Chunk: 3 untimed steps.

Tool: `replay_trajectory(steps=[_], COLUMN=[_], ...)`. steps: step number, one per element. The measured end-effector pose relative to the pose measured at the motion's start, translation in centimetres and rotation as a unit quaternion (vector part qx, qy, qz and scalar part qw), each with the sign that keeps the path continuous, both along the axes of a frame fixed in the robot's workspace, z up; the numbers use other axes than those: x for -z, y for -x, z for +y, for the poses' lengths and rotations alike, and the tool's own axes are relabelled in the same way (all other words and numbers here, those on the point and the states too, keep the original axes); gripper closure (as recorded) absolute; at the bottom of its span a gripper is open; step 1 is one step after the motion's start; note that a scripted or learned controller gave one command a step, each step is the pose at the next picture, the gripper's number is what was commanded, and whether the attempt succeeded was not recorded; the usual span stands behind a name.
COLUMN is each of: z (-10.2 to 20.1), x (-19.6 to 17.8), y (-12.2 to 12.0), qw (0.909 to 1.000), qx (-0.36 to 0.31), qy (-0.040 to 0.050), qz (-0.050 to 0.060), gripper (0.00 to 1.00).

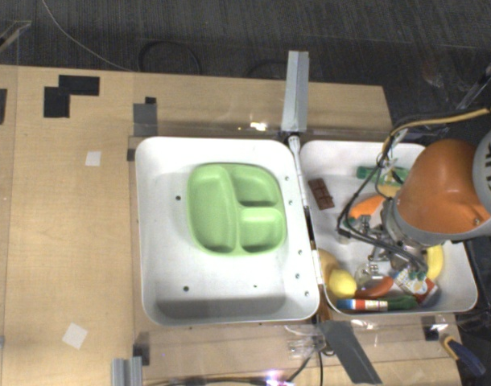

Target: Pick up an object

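Observation:
My gripper (pixel 388 268) hangs low over the front of the right bin (pixel 336 156), under the arm's orange band (pixel 443 187). It is right among a pile of small objects. A yellow lemon (pixel 341 282) lies just to its left. A red and blue marker (pixel 365 304) lies in front of it, and a yellow banana (pixel 435 262) curves to its right. An orange piece (pixel 365 208) and a green piece (pixel 373 171) lie farther back. A brown block (pixel 320 193) rests near the bin's left wall. The arm hides much of the bin.
The left bin (pixel 161 296) holds a light green divided plate (pixel 233 207). A metal post (pixel 295 91) stands at the back between the bins. Cables (pixel 406 127) loop over the right bin's back edge.

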<state>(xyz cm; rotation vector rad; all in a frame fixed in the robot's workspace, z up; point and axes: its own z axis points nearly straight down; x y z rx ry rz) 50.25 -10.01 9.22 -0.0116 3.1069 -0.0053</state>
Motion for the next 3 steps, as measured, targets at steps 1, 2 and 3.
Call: replay_trajectory(steps=[1, 2, 3], z=[-2.2, -10.7, -10.5], x=[0.3, -5.9, -0.1], y=[-7.0, -8.6, -5.4], qw=[1.0000, 0.9992, 0.9985], qx=[0.000, 0.039, 0.053], qy=[-0.0009, -0.0008, -0.0024], qz=[0.007, 0.012, 0.013], gripper=[0.00, 0.00, 0.00])
